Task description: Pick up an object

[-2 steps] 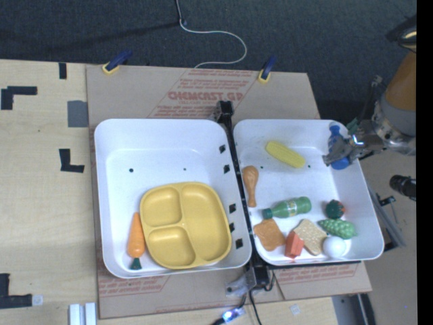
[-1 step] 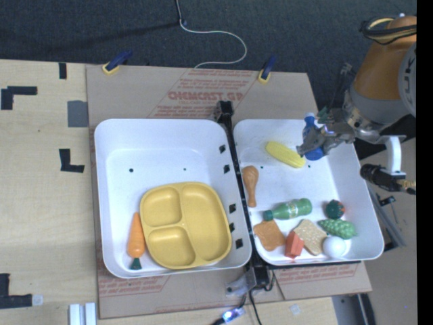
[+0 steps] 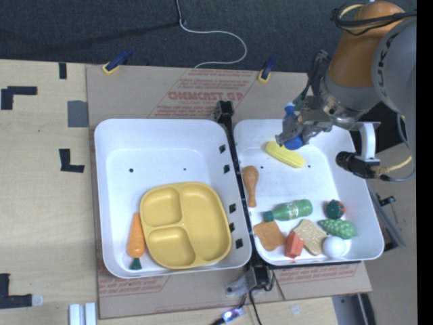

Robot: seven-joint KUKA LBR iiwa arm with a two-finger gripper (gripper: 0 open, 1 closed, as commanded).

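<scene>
White plastic bins sit side by side, and nearest the camera, along the bottom of the frame, the left bin (image 3: 108,141) holds a yellow divided plate (image 3: 184,223) with an orange carrot (image 3: 135,238) lying just beside its left edge.

Over in the right bin (image 3: 352,181), the front row is crowded: a white egg (image 3: 334,246), a cracker (image 3: 311,235), a red piece (image 3: 293,245) and a brown toast slice (image 3: 269,235) bunch together at lower right, with a green bumpy vegetable (image 3: 338,228) and a small dark green and red item (image 3: 333,209) just behind. A green bottle (image 3: 289,210) lies on its side mid-bin, and a drumstick (image 3: 251,181) rests close to the divider.

Further back, a yellow corn cob (image 3: 285,155) lies on the bin floor, tilted, in the upper part of the right bin. The gripper (image 3: 295,135) hangs right over its upper end, blue tips down close to the cob, maybe touching.

Nothing is lifted yet. The corn looks like the target and it lies flat on the bin floor, not between the fingers as far as I can see. Fingers open or closed? Cannot tell from this angle. Left to do, by my reckoning: close on it and raise it clear.
</scene>
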